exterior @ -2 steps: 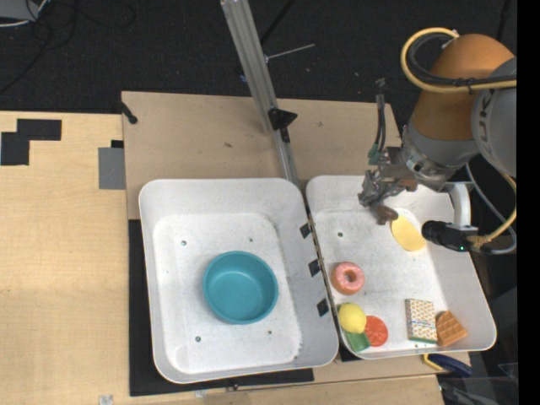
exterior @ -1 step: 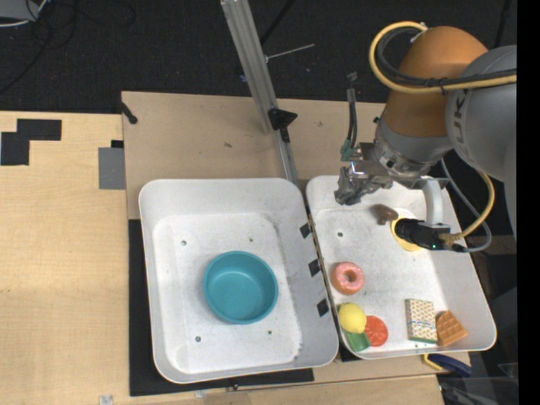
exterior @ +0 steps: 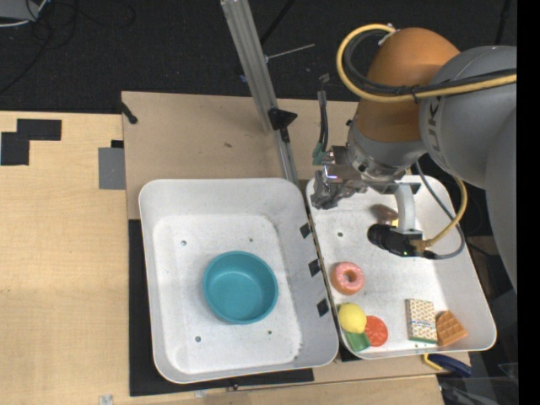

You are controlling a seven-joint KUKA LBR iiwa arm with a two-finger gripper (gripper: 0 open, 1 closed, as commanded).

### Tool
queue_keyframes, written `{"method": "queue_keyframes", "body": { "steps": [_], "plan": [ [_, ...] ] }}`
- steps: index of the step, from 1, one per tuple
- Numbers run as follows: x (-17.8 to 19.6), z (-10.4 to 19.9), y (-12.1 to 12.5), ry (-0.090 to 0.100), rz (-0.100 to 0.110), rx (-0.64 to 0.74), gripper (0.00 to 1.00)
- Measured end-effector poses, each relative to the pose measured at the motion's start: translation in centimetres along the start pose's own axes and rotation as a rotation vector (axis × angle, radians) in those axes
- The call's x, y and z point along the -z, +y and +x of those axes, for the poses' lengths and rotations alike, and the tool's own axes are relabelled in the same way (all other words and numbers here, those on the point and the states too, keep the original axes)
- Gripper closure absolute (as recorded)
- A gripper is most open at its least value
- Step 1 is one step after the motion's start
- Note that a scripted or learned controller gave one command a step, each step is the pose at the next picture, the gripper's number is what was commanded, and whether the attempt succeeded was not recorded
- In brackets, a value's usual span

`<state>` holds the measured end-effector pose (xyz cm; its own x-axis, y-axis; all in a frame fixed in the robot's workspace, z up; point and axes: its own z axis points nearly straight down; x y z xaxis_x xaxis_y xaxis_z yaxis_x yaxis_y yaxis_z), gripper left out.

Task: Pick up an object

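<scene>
My gripper [exterior: 326,192] hangs over the far left corner of the right bin [exterior: 472,287], beneath the grey and orange arm [exterior: 405,74]. Several small items lie toward the near end of that bin: a pink donut [exterior: 347,278], a yellow lemon [exterior: 352,317], a red tomato [exterior: 375,331] with a green piece [exterior: 359,342] beside it, a beige wafer [exterior: 420,319] and an orange waffle piece [exterior: 450,328]. A small brown item [exterior: 386,213] sits partly hidden under the arm. None of them touches the gripper.
The left bin [exterior: 169,209] holds a teal bowl [exterior: 240,287]. A slanted aluminium bar [exterior: 257,66] rises behind the bins' shared wall. A black part with a cable [exterior: 396,240] hangs from the arm over the right bin.
</scene>
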<state>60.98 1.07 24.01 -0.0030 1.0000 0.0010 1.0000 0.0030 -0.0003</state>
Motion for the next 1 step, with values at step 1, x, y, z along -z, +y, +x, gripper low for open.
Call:
{"method": "queue_keyframes", "body": {
  "steps": [1],
  "plan": [
    [-0.71, 4.82, -0.91, 0.000, 0.001, 0.000, 1.00]
  ]
}}
